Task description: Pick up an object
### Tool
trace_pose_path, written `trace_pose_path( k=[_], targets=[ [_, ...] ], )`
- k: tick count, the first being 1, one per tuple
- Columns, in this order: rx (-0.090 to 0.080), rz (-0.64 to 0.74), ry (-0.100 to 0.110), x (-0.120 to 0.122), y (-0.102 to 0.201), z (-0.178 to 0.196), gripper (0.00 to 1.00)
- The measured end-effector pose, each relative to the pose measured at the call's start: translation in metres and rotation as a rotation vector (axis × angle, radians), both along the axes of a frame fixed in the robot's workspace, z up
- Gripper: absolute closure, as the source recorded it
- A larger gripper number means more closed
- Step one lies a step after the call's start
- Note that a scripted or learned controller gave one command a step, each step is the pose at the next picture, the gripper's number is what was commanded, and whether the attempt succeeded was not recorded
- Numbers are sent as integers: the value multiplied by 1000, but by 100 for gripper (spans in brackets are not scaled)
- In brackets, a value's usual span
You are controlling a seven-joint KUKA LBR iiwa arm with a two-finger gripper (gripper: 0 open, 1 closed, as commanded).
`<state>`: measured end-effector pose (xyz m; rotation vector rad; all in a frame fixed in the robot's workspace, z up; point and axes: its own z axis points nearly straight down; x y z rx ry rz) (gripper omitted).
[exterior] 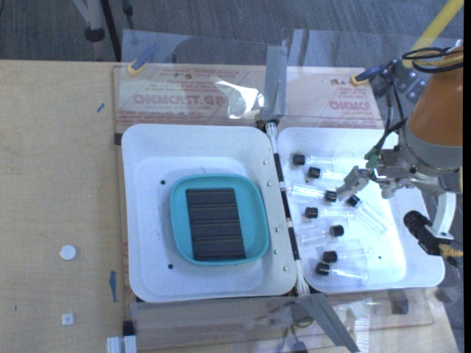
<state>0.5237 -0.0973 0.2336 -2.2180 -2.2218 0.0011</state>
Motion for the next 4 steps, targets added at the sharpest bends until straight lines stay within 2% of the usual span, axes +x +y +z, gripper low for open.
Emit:
trace_pose_path(
  k=[1, 2, 3, 4],
  targets=[
    [-6, 70, -23, 27, -39, -112, 0],
    [0, 99, -11, 34, -2, -146, 0],
    [-3, 159, -8, 101, -44, -146, 0],
    [-1, 213, -5, 115, 2, -146, 0]
  ],
)
